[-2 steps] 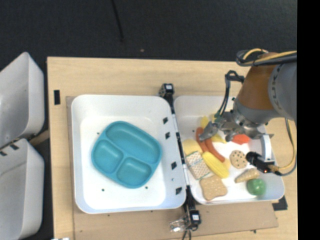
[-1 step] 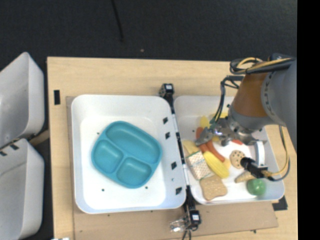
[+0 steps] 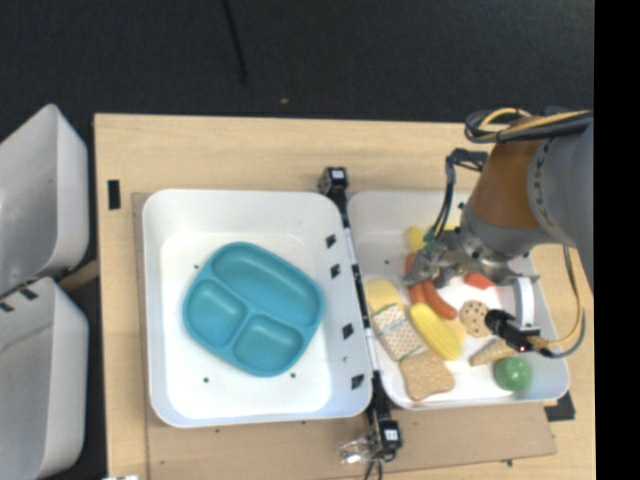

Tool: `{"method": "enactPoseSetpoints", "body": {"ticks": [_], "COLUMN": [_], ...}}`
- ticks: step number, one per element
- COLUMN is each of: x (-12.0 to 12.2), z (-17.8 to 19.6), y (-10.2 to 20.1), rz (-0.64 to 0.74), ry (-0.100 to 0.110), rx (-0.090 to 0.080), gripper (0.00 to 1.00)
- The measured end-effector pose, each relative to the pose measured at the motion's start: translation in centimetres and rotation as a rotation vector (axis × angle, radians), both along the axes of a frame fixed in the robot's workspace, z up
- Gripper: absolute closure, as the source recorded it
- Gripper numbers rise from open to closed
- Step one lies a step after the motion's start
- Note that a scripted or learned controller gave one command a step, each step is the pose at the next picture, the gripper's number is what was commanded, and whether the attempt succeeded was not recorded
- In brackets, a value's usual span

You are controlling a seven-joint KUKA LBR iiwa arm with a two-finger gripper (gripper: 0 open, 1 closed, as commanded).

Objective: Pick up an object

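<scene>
As I watch from the overhead camera, the gripper (image 3: 432,261) hangs low inside the right bin (image 3: 385,213), its wrist blocking my sight of the jaws, so I cannot tell whether they are spread or pinching anything. Just below the gripper lies an orange carrot (image 3: 438,299); beside that, a yellow corn cob (image 3: 437,330). A waffle square (image 3: 397,333) and a cracker (image 3: 427,376) sit lower left of the carrot, a green ball (image 3: 512,373) lower right. Well left of the carrot, a blue divided plate (image 3: 252,308) rests in the left bin (image 3: 160,228)
</scene>
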State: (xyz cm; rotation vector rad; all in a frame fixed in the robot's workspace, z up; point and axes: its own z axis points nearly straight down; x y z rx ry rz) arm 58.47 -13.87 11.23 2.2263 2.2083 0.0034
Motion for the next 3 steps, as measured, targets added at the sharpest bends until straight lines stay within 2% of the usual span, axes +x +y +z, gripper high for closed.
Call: {"method": "enactPoseSetpoints", "body": {"ticks": [1,2,3], "x": [-0.3,0.4,0.5], "z": [6.0,12.3,12.9], "y": [0.5,0.6,0.5], "rz": [0.010,0.011,0.012], "ry": [-0.001,-0.002,0.003], "rx": [0.001,0.000,0.002], "gripper": [1.00,1.00,1.00]}}
